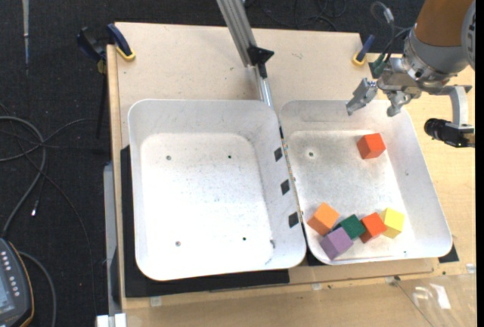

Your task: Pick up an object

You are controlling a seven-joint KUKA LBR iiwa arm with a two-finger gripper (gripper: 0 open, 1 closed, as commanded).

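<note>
Purple cube amid clustered cubes, red cube apart, open jaws above.

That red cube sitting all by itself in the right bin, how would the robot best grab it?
Probably straight down from above, fingers closing on two opposite flat sides of the red cube. It lies alone on the floor of the right bin, apart from the cluster near the front, so there is room on every side. The open gripper would have to turn to match its slightly skewed faces.

Right white bin, speckled grey: lone red-orange cube near far wall; at near rim, orange cube, green cube, purple cube, red cube, yellow cube. Grey arm w/ orange band.
</note>
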